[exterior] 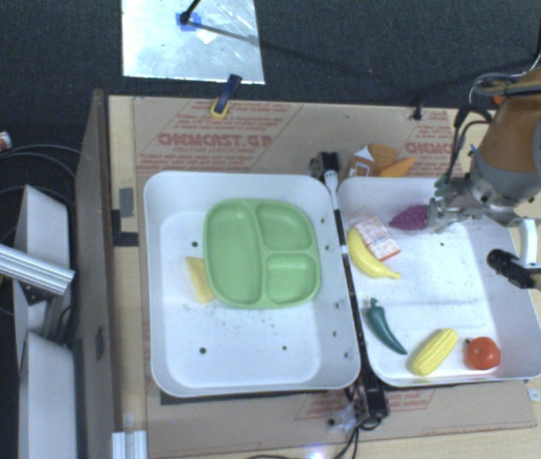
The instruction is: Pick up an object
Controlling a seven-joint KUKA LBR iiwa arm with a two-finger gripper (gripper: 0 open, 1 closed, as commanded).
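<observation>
A green divided plate [259, 253] is seen in a white bin [170, 352]; in the other white bin [514, 347] — a yellow banana [370, 259], yellow corn [434, 351], a red tomato [482, 353].

Green divided plate [260, 253] in left bin [170, 352].

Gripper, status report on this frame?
Gripper down beside purple item in right bin. No grasp confirmed. Banana and packet close by.
</observation>
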